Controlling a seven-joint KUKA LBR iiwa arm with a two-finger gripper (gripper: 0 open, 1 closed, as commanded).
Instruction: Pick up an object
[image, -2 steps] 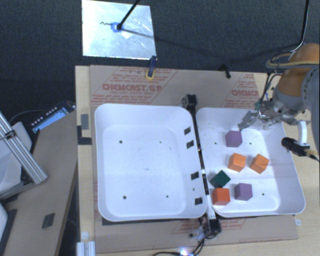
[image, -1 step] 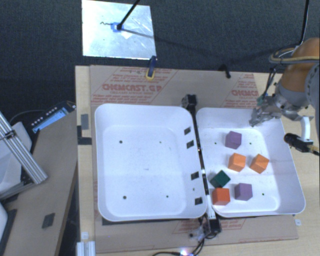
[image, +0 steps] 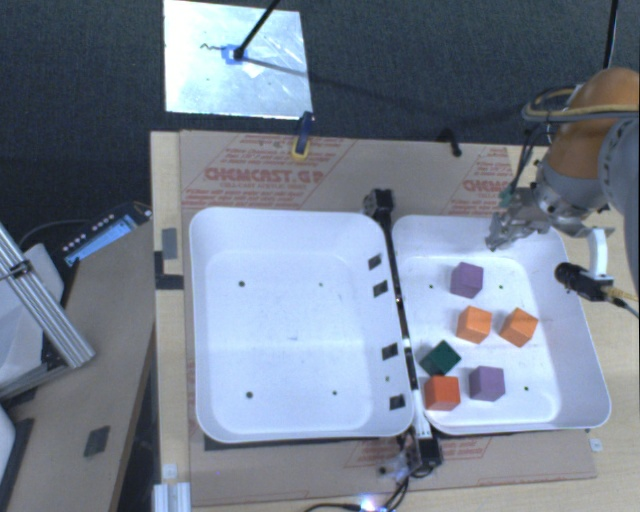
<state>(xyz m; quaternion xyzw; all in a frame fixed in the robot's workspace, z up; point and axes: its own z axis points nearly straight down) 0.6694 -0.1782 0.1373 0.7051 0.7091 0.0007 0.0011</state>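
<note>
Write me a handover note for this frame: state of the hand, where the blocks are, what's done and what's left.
Hand: over the far edge of the right bin, nothing visible between its fingers; open or shut is not clear from here.
Blocks, all in the right bin: purple block nearest the hand; two orange blocks mid-bin; green block, another orange block and a second purple block toward the near edge.
Left bin: no blocks in it.
Done: no pick yet.
Left: descend on one block, probably the nearest purple, grasp and lift.
</note>
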